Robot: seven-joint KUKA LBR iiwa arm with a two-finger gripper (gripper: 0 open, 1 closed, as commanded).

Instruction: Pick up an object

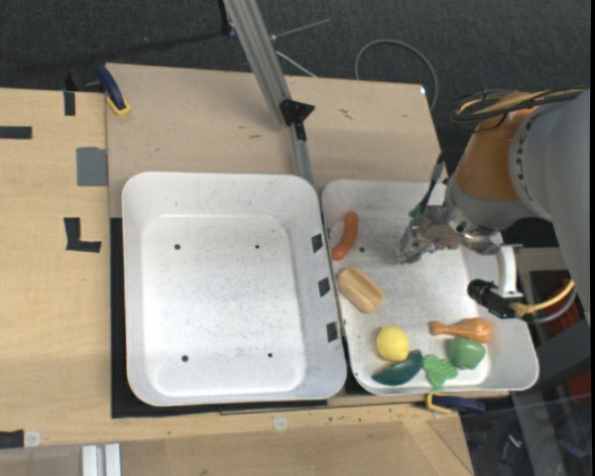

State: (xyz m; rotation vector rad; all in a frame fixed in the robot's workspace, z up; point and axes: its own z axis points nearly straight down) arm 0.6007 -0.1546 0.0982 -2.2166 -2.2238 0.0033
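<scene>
1. Objects for picking all sit in the right bin [377,198]; none is singled out. Nearest the jaws [414,250] are the orange sausage [345,235] and the bread roll [360,290].
2. Step, as I judge it: approach. Jaws are low over a bare patch of the right bin's floor, nothing between them. Whether they stand wide or narrow, cannot tell, too small and dark.
3. Next move calls for picking a target and shifting sideways. Sausage is near, toward the bin's left wall; roll lies below it. Then centre over it, descend, close.
4. Count, right bin: one sausage, one roll, one yellow lemon [393,343], one drumstick [462,329], one dark green piece [400,371], two lighter green pieces [454,360] just beside each other. Seven in all.
5. Left bin [139,286]: zero items. Two bins on the table [40,296], one arm.
6. Risk guess: front-corner items are crowded, harder to grab singly.
</scene>
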